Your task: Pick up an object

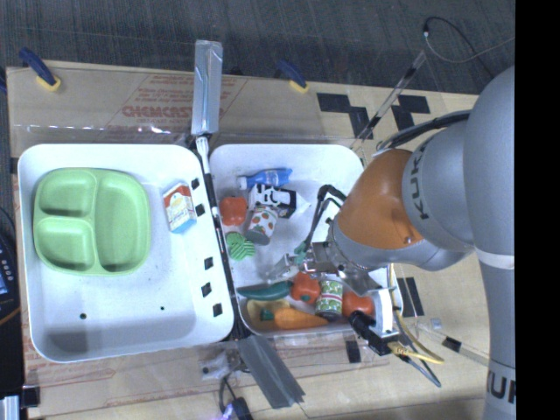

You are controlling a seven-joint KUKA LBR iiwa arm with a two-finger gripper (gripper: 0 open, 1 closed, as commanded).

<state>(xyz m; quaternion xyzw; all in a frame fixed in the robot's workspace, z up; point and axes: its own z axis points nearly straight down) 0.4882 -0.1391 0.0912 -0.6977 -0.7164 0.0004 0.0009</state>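
My gripper (304,268) is low in the right bin (343,160), over a cluster of toys at its near end. Directly under it lie an orange-red round toy (306,289) and a small can with a green label (331,297). An orange carrot (293,319) and a dark green piece (267,291) lie just in front of them, against the bin's near wall. The wrist and its orange band (376,213) hide the bin's right side. I see nothing lifted off the bin floor.
Further back in the right bin lie a blue bottle (265,179), a black and white cup (276,199), an orange ball (233,210), a patterned cup (261,224) and a green ruffled toy (241,248). The left bin (114,322) holds a green divided plate (92,220) and a small carton (179,206).
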